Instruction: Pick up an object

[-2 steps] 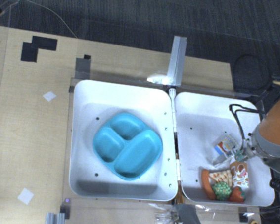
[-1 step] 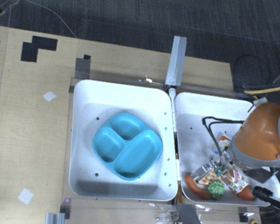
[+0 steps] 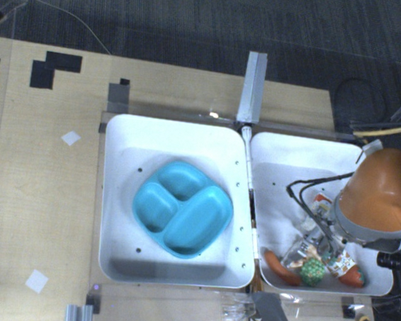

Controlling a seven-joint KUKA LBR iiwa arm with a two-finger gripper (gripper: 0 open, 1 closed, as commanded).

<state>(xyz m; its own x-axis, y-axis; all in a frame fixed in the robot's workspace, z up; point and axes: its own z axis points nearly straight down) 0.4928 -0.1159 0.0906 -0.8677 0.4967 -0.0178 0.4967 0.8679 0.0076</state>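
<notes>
Green and orange toys (image 3: 311, 271) lie heaped at the right bin's (image 3: 279, 157) near edge, and I see my gripper (image 3: 310, 247) low over them, though I cannot tell whether it grips anything, so the pick looks unfinished.

I am looking at a robot lab. A wooden bench (image 3: 33, 196) holds two white bins (image 3: 113, 183) in metal brackets (image 3: 253, 87), with black cables (image 3: 312, 186) and a grey robot arm (image 3: 382, 190).
</notes>
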